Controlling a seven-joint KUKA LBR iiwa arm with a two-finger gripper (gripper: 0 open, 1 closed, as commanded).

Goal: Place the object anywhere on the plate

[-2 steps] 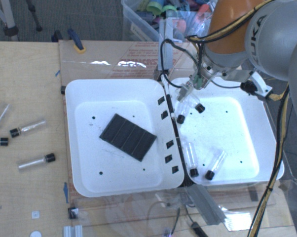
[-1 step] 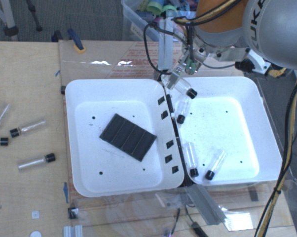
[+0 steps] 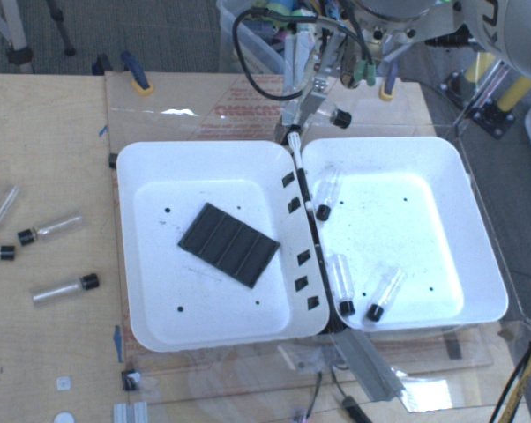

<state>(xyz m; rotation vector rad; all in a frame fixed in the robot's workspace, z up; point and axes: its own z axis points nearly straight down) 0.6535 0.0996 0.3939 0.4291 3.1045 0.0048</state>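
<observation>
Three clear plastic vials with black caps (image 3: 378, 293) lie in the right white bin (image 3: 477, 236); a dark ribbed rectangular plate (image 3: 228, 244) sits in the left white bin (image 3: 129, 236). At top centre, the hand (image 3: 314, 95) hovers above the bins.

Dark plate (image 3: 228, 244) mid left bin (image 3: 142, 179), bare floor all around; three vials (image 3: 382, 293) in right bin (image 3: 477, 236).

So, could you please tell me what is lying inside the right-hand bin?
Inside the right bin lie three clear vials with black caps: one near the divider, two toward the front. Nothing covers them.
</observation>
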